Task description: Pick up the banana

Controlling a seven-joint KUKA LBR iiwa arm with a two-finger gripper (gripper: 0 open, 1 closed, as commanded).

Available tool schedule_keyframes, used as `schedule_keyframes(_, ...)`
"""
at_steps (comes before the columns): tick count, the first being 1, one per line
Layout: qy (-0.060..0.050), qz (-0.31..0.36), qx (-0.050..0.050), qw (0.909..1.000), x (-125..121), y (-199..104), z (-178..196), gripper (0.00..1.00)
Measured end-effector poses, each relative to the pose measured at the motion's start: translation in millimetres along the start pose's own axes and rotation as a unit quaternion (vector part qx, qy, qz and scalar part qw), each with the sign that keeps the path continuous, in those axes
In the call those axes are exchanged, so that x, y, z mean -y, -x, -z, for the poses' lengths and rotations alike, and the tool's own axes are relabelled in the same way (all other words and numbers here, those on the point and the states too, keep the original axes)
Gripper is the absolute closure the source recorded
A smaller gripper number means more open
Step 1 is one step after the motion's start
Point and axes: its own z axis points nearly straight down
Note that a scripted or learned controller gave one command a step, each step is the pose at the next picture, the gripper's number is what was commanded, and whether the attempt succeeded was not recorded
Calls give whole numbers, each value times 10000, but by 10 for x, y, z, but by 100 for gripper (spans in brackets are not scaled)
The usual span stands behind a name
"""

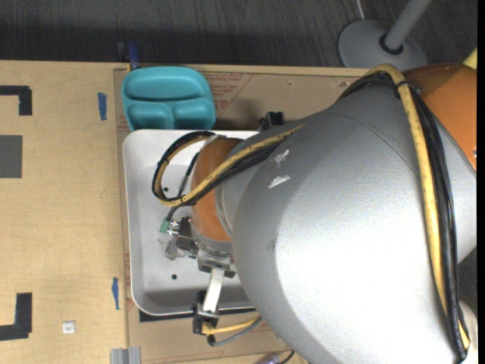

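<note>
Nearest the camera, the arm's big grey link [341,233] covers the right and middle of the view, with a yellow-and-black cable [413,127] running along its top. Part of its orange band [451,101] shows at the far right, and another orange section [208,203] sits lower, above the wrist. A loop of the same cable [168,174] hangs out over the white bin [140,226]. Below the wrist, a small metal piece with a green part, probably the gripper [176,241], reaches down over the bin's left half; whether it is open or closed cannot be told, as the arm hides it from above. Where the banana lies cannot be told either: the bare bin floor at the left carries only shadow, and the arm covers the rest. A teal divided tray [168,97] stands just beyond the bin's far edge. Blue tape strips [102,106] mark the cardboard bench top [61,203]. A grey stand base [370,42] rests on the dark floor behind.
</note>
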Motion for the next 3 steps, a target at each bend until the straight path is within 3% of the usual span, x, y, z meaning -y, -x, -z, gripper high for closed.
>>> schedule_keyframes(1, 8, -2780, -17, 9606, 8, -49, 5, 0)
schedule_keyframes(2, 7, -2919, 4, 9565, -189, 646, 1119, 0)
schedule_keyframes(3, 9, -1726, -3, 9850, -90, 299, -1, 0)
